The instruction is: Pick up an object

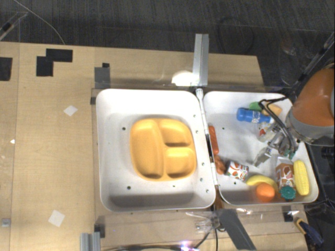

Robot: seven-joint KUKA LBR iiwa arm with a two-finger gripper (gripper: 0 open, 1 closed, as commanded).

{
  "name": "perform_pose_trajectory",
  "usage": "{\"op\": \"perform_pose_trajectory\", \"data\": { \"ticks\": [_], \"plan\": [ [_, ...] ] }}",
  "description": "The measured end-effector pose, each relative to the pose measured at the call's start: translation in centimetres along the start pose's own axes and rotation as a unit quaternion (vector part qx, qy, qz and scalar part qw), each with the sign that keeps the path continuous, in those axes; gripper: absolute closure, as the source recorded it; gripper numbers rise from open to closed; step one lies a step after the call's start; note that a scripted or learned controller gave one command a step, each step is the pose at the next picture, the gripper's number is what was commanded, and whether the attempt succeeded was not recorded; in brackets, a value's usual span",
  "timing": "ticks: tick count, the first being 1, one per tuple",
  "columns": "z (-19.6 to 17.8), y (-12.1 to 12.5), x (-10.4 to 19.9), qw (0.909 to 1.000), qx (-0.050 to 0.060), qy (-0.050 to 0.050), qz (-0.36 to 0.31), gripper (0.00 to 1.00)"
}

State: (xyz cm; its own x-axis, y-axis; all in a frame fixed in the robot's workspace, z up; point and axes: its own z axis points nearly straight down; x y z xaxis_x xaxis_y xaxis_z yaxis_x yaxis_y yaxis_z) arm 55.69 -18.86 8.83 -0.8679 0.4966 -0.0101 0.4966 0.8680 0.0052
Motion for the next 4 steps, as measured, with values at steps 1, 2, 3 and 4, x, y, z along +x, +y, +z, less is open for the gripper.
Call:
{"op": "perform_pose_trajectory", "data": {
  "ticks": [1, 2, 3, 4],
  "plan": [
    [-1.7, 2.5, -5.1, 0.9865, 0.002, 0.002, 0.164, 0.00],
    [0.5, 5.3, -8.8, 0.9323, 0.009, 0.010, 0.362, 0.00],
    [-0.5, 5.3, -9.1, 0.9336, 0.009, 0.005, 0.358, 1.00],
    [0.3, 4.1, -10.6, 0.9429, 0.006, 0.004, 0.333, 1.00]
  ]
}}
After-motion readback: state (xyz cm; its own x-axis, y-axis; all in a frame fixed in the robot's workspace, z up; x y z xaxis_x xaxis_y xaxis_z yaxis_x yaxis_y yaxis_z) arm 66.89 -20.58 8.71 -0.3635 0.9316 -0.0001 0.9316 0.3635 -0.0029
